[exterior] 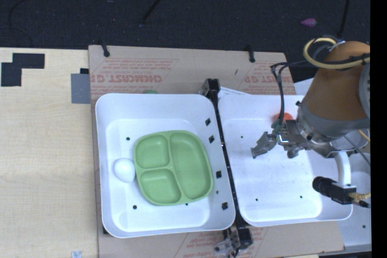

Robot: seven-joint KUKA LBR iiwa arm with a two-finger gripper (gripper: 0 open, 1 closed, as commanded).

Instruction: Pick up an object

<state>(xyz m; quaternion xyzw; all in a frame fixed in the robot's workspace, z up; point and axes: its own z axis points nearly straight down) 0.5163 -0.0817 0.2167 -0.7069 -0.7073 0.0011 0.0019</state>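
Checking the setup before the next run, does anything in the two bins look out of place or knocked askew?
Nothing stands out. The green divided plate lies flat in the left bin, with a white ball resting against its left edge. The gripper is over the right bin, with a small orange object partly hidden behind the arm.

The left bin (109,130) is crowded: a green divided plate (172,166) fills most of its floor, with a white ball (124,170) touching the plate's left edge, leaving only narrow strips along the walls. The right bin (272,202) has a wide bare floor at its front and left; the arm (335,99) overhangs its right side.
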